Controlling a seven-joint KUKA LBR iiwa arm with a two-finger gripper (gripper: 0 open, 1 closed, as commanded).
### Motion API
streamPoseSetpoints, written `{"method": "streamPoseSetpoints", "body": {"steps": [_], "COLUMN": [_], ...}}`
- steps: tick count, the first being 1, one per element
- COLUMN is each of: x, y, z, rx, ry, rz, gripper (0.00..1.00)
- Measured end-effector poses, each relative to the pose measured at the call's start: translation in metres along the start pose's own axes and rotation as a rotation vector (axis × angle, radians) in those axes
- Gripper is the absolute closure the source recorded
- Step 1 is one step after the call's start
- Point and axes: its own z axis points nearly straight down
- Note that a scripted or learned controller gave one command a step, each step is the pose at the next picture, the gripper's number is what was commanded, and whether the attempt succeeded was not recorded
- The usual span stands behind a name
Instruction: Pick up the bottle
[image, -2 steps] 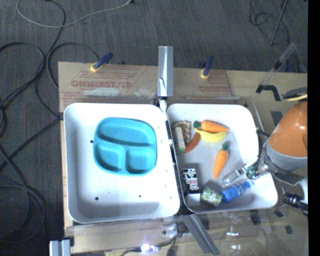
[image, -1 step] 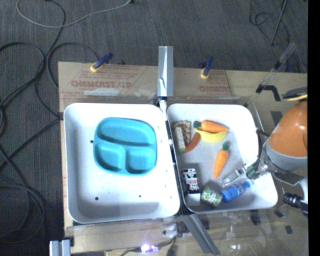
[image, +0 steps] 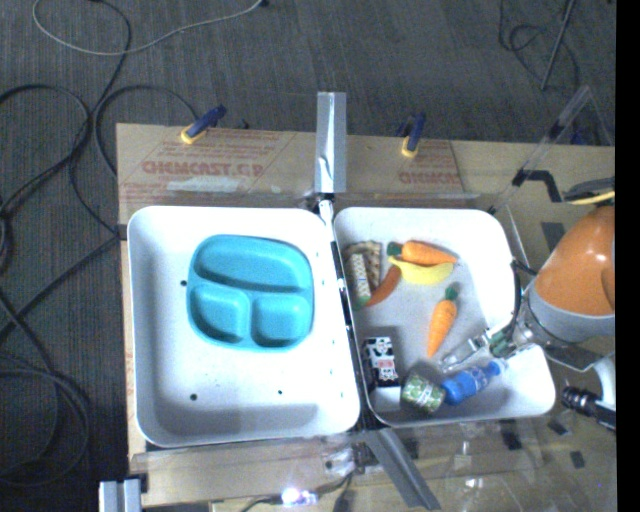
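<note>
The near edge of the bench (image: 250, 455) carries a grey metal frame with small brackets. Just beyond it sit two shallow white bins side by side on a brown cardboard sheet (image: 230, 165).

The left white bin (image: 160, 400) contains one item: a blue plastic compartment tray (image: 252, 291) with one long section at the far side and two smaller sections at the near side. It lies flat in the far half of the bin.

Two blue-and-yellow clamps (image: 203, 123) hold the cardboard at its far edge. A grey metal upright (image: 330, 145) stands between the bins at the far side.

The right white bin (image: 500, 240) holds several items. Along its left wall lie a brown striped packet (image: 362, 268) and, nearer, a small black-and-white carton (image: 381, 360). An orange plastic carrot (image: 424, 252) and a yellow banana-shaped toy (image: 425, 272) lie touching near the far wall. A second orange carrot with a green top (image: 441, 322) lies near the centre. A green round-capped jar (image: 422, 393) lies against the near wall.

The clear plastic bottle with a blue label (image: 468, 381) lies on its side in the near right part of this bin, touching the green jar.

The gripper (image: 500, 342) hangs just above and beside the far end of the bottle. Whether its jaws are wide or narrow cannot be determined. The grey arm with the orange band (image: 585, 270) enters from the right.
</note>
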Motion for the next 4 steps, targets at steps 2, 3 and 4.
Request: {"method": "streamPoseSetpoints", "body": {"steps": [2, 3, 4], "x": [-0.005, 0.033, -0.007], "y": [-0.006, 0.011, -0.001], "z": [-0.017, 0.000, 0.000], "rx": [0.006, 0.002, -0.003], "ry": [-0.008, -0.025, -0.018], "rz": [-0.229, -0.427, -0.437], "gripper": [0.00, 0.00, 0.00]}}
